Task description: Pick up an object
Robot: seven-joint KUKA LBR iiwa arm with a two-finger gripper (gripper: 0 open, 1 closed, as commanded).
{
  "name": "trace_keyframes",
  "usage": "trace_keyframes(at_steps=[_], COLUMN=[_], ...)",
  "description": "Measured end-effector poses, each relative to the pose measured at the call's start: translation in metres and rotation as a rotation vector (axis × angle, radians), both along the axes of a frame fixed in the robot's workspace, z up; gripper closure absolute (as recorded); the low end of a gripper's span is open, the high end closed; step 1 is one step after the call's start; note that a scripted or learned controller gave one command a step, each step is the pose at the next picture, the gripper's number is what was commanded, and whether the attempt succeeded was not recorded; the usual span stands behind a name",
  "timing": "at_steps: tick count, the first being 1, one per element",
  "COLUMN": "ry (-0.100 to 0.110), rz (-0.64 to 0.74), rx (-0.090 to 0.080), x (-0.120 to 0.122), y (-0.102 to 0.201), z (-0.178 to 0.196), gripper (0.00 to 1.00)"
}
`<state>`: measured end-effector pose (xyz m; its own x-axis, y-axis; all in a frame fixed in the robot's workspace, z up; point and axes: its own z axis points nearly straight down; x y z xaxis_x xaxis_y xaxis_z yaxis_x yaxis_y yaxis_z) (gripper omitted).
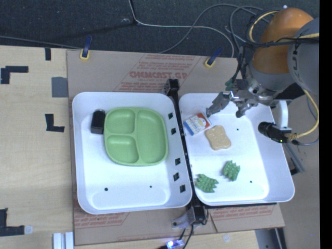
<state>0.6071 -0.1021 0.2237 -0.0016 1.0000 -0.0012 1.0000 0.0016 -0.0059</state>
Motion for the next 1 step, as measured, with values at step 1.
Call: trace_keyframes(at_steps=[1], ry=[0.003], rz=[-0.001], rx=[0.000], x=[-0.0039], y=[0.0008], z=[-0.0651], gripper=[0.00])
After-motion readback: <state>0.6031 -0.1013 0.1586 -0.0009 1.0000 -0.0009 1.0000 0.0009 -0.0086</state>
